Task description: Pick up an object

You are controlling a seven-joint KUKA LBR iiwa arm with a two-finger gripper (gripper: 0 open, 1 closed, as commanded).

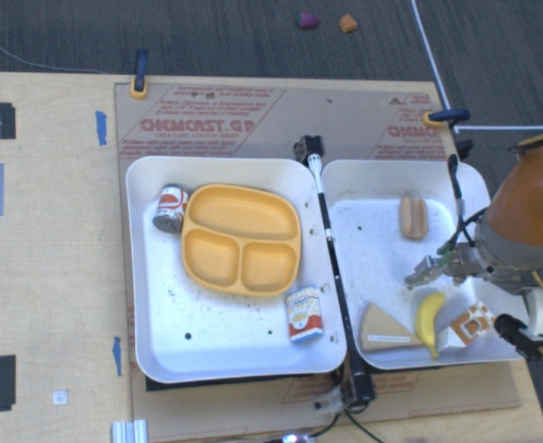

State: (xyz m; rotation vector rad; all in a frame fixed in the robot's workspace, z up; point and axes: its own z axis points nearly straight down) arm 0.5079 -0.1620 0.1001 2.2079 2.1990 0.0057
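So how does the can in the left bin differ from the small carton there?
The can lies at the bin's upper left, touching the yellow tray's left edge; the carton sits below the tray's lower right corner. The can is round with red and silver sides; the carton is boxy, white with an orange picture. Both are small and rest on the left bin floor.

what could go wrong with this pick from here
The hand sits low in the right bin, just above the banana. The banana leans against the sandwich wedge and lies close to the small orange-and-white carton, so a descent could likely shove those neighbours or pinch two things at once. The banana's curved skin may also slip out of a two-finger grasp.
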